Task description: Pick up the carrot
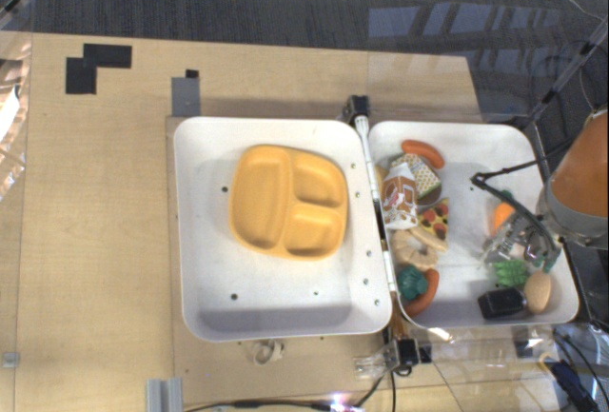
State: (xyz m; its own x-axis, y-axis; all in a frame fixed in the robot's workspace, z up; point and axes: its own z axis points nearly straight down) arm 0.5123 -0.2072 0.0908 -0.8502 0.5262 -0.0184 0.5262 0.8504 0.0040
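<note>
At the right bin's (447,136) near edge lie a black block (501,304) and a beige egg-shaped toy (539,290), with green leafy toy food (510,271) just behind. Above them the claw (520,244) hovers; I cannot tell its finger state. The carrot (500,213) lies on the bin floor just beyond, apparently ungrasped, so pickup remains. Farther left, a yellow divided tray (288,201) fills the other bin (205,229).

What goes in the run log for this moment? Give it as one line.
task: pick up carrot | end effector: over right bin, beside carrot | carrot: lying in bin, not lifted | left bin: yellow tray
</note>
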